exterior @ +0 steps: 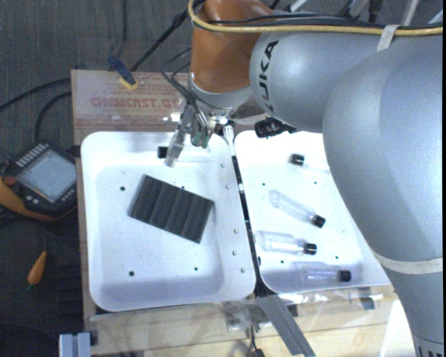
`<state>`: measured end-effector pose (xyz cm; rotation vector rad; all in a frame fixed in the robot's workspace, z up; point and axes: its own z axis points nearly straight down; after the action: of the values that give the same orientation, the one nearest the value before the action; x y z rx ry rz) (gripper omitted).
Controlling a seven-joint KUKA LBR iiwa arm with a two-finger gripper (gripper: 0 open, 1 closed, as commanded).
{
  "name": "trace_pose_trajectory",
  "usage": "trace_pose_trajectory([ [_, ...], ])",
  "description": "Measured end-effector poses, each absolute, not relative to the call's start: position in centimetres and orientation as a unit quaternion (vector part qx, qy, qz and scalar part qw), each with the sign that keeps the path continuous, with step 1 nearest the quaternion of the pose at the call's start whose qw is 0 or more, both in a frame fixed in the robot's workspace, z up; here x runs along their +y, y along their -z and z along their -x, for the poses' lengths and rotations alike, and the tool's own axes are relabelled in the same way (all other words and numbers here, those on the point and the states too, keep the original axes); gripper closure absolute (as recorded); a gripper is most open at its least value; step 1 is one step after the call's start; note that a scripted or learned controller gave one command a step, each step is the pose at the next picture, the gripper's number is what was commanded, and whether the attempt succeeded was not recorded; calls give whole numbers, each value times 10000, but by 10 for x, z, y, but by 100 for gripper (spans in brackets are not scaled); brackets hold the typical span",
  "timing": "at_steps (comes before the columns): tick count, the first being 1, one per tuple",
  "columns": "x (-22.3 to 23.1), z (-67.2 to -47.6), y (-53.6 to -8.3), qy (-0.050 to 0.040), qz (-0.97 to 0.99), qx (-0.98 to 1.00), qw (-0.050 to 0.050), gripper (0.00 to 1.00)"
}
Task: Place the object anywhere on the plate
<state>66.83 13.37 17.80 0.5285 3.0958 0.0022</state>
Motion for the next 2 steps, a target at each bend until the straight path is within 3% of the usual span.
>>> trace_pose_trajectory([
  [1, 167, -652, -250, 0, -1324, 9912, 17, 100],
  [2, 233, -657, -195, 3, -917, 9958, 0, 100],
])
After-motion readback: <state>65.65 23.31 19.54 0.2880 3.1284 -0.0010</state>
